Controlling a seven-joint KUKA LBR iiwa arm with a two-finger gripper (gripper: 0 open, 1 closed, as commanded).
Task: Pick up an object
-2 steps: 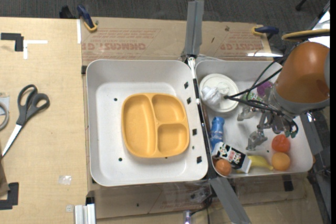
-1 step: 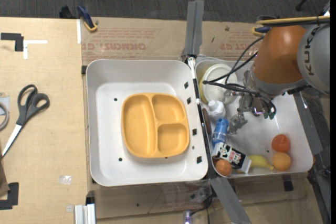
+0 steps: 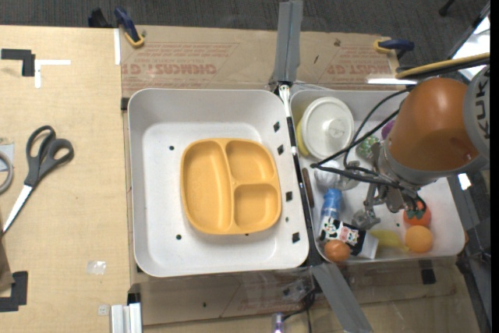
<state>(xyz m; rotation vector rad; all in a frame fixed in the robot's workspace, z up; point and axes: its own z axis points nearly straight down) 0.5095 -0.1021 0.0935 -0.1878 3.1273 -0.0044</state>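
bins: left one (image 3: pixel 148 191) holds a yellow tray (image 3: pixel 231 185), well off to the gripper's left; right one (image 3: pixel 444 246) is cluttered
arm (image 3: pixel 433 125): hangs over the right bin
gripper (image 3: pixel 380 203): down in the clutter, can't tell if it's wide or narrow
targets: blue bottle (image 3: pixel 330 207) just left, orange ball (image 3: pixel 419 239) just below-right
tip: I'd aim for one item with space around it

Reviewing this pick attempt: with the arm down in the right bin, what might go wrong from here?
The gripper hangs amid tightly packed items: a blue bottle, an orange ball and a black-and-white carton. It may nudge neighbours or grab two at once. Loose black cables drape over the right bin, so they could snag on the white bowl.
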